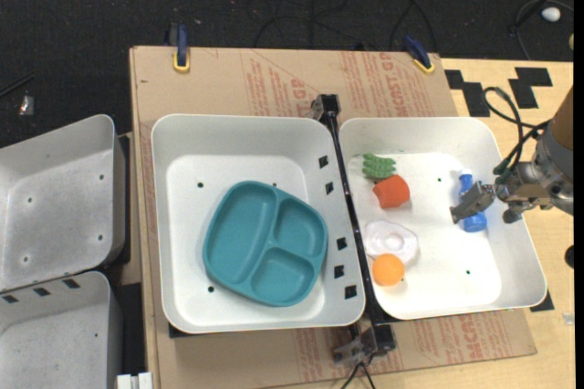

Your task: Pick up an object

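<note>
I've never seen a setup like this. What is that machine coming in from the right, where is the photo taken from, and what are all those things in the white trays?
The photo comes from one camera fixed above a bench, looking down at a slant. The machine at the right is a robot arm; its grasping end, the tool, sits over the right bin, right at a small blue object. Whether it grips anything cannot be told here. That bin also has a red and green strawberry-like toy, an orange ball and a white ring-shaped piece. The left bin holds a teal divided plate. The robot's job is simply to pick up one object.
</note>
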